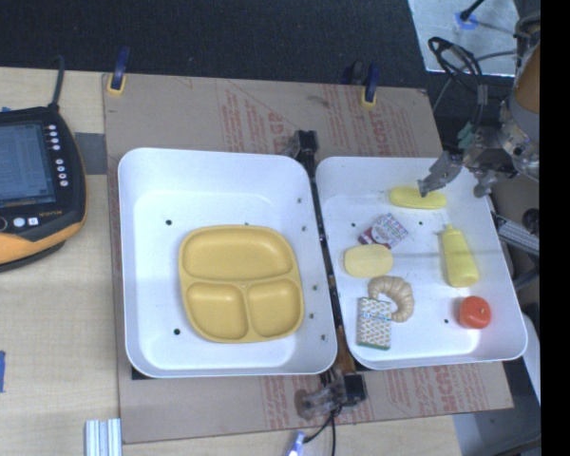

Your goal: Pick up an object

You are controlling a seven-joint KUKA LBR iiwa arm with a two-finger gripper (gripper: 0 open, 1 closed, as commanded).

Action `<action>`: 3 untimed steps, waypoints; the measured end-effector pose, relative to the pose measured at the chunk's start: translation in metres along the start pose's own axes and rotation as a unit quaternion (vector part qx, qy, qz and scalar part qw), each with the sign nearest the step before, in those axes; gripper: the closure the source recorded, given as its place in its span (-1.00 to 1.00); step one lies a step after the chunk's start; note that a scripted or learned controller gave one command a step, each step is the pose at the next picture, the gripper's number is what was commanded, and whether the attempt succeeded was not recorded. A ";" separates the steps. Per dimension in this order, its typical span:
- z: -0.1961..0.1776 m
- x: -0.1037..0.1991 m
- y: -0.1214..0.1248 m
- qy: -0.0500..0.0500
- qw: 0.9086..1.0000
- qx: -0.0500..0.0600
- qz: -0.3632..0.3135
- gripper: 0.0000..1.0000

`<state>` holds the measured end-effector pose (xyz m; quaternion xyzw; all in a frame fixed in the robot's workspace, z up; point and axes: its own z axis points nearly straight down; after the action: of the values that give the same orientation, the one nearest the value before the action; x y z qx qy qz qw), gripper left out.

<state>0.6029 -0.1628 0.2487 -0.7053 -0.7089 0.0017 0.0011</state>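
Bench, 2 white bins point(133, 255): left holds yellow tray point(239, 281). Right: 7 small items. My gripper point(461, 174), jaws spread, nothing held, hovers beside flat yellow piece point(417, 198) at far wall; risk: fingers skid off it.

I am watched by one camera, fixed above my bench and tilted down at a slant, far enough off to take in both white bins whole. The left bin point(133, 255) sits toward nine o'clock from the picture's centre, the right bin point(494, 340) toward three o'clock. The far bench edge and dark floor lie at twelve, the near edge at six. My arm enters from the two o'clock corner, so the lens faces me sidelong.
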 end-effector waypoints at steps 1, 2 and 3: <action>0.099 -0.048 -0.034 0.000 1.000 0.001 0.000 -1.00; 0.157 -0.048 -0.043 0.000 1.000 0.000 -0.001 -1.00; 0.147 -0.050 -0.043 -0.001 1.000 0.001 -0.002 1.00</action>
<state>0.5591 -0.2126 0.1021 -0.7037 -0.7105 0.0029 0.0014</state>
